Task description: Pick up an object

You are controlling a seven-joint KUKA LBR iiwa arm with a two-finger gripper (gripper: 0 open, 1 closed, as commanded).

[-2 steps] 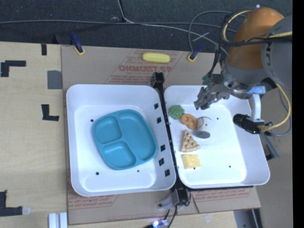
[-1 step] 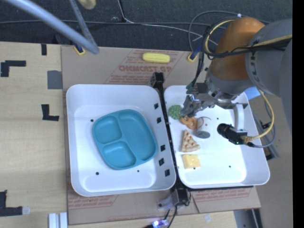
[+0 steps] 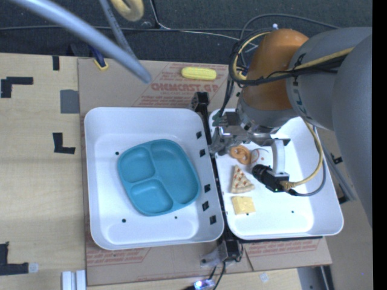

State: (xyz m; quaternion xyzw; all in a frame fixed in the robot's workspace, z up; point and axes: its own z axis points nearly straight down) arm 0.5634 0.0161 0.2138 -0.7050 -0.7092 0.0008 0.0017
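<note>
Camera view, largest item first: the arm point(image 3: 284, 71) hangs over the right bin point(image 3: 314, 219), and its gripper point(image 3: 233, 139) sits low at that bin's left wall. Jaw opening cannot be determined; the wrist body masks it, and no object is seen between the jaws. The blue tray point(image 3: 158, 175) lies in the left bin point(image 3: 103, 180), well apart from the jaws. The pizza slice point(image 3: 241, 180) lies near, just below them; the cracker point(image 3: 243, 205) lies farther below; the round pastry point(image 3: 242, 155) lies just beside them. Risk: closing this near the wall may strike the rim or pinch nothing. Red print on the cardboard point(image 3: 175, 80) is not reliably legible.
</note>
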